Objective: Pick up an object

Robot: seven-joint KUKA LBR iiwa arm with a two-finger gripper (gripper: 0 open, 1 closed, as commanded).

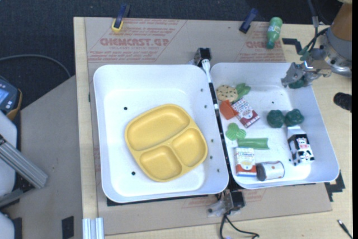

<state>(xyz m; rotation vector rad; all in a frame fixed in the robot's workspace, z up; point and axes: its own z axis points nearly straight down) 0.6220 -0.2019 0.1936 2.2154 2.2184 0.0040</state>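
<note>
My gripper (293, 75) hovers over the far right corner of the right bin (320, 120), with the arm coming in from the right. A small dark teal shape (301, 81) shows just beneath it; whether it is held is unclear. Below it in the bin lie two dark green lumps (274, 117) (293, 117), a black-and-white carton (300, 148), a cookie (226, 92), a red-and-white packet (245, 112), a green stick (253, 143), an orange-and-white carton (245, 160) and a small can (271, 170).
The left bin (106, 120) holds a yellow divided plate (165, 141). A green bottle (274, 32) lies on the cardboard behind the right bin. Clamps (202, 56) (232, 200) sit on the seam between the bins.
</note>
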